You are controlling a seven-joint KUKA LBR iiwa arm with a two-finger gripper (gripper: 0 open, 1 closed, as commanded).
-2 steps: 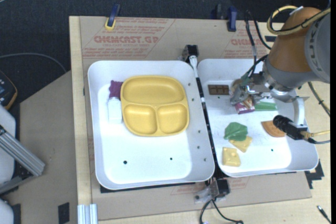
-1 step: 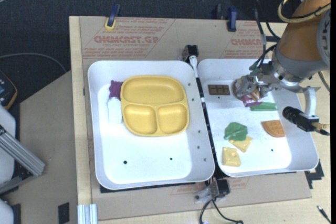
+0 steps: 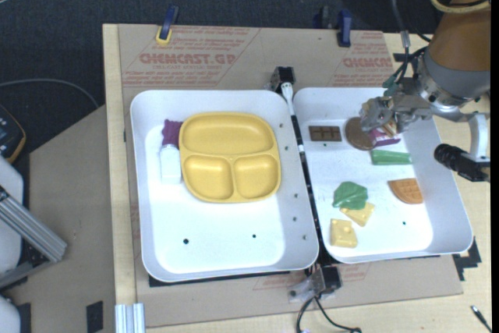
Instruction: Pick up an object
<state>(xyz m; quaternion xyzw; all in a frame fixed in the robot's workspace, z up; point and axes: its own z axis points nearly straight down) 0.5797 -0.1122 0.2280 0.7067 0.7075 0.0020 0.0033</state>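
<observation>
My gripper [image 3: 382, 118] is low over the far part of the right bin [image 3: 444, 234]. It hangs right above a brown round disc [image 3: 356, 136] and a purple piece [image 3: 385, 140], partly hiding both. A green bar [image 3: 390, 157] lies just in front of it. A brown chocolate block [image 3: 324, 134] lies to its left. Nearer the front are an orange slice [image 3: 405, 190], a green leaf [image 3: 350, 193] and two yellow cheese pieces [image 3: 344, 232].
The left bin [image 3: 218, 246] holds a yellow divided plate [image 3: 229, 155], with a purple item [image 3: 171, 132] and a white bottle [image 3: 169, 164] at its left side. Clamps sit at the bench's far edge. A black arm part [image 3: 460, 160] overhangs the right bin's rim.
</observation>
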